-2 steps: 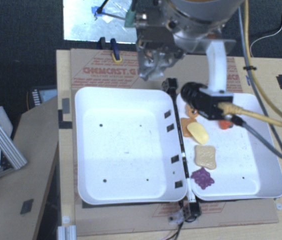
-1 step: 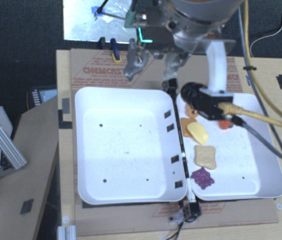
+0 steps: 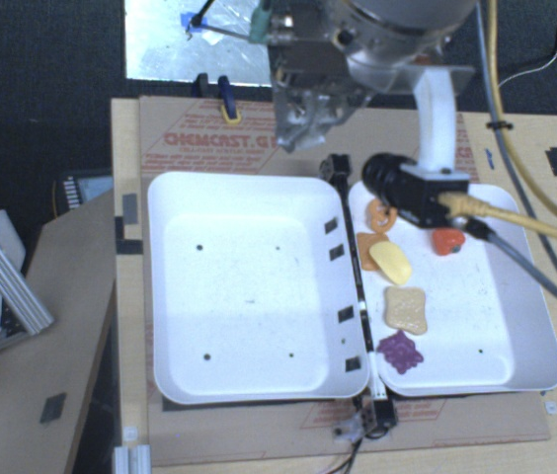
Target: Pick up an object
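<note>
The gripper (image 3: pixel 303 124) is being held over the cardboard sheet (image 3: pixel 209 138) behind the bins, near the far rim of the view-left bin (image 3: pixel 175 191). Whether it's open or closed can't be told, as it's too blurred. The pickable things are all being kept in the view-right bin (image 3: pixel 525 314), toward the shared rim: an orange ring (image 3: pixel 381 217), a yellow oblong pc (image 3: pixel 390 261), a red pc (image 3: pixel 446 241), a tan slice (image 3: pixel 406 309) & a purple grape bunch (image 3: pixel 399 352).

The tan desk (image 3: pixel 126 294) carries a red-printed cardboard sheet (image 3: pixel 209 138) at mid-frame, on which the left bin (image 3: pixel 249 284) and the right bin (image 3: pixel 501 309) lie side by side, edges touching.
</note>
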Controlling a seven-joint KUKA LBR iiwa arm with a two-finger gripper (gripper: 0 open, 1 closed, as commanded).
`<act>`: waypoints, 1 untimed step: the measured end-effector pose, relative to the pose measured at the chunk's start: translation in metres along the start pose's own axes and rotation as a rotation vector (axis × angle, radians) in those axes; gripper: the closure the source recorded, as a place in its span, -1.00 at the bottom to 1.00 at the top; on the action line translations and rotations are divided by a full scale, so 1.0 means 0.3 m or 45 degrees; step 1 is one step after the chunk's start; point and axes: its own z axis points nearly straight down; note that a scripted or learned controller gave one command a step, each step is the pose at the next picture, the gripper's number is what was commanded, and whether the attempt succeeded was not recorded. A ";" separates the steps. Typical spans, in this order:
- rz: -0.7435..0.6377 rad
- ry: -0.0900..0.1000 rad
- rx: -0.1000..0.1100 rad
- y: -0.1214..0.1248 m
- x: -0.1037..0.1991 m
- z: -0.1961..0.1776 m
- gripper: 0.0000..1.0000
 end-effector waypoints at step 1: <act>-0.006 0.002 -0.002 0.000 0.001 -0.037 1.00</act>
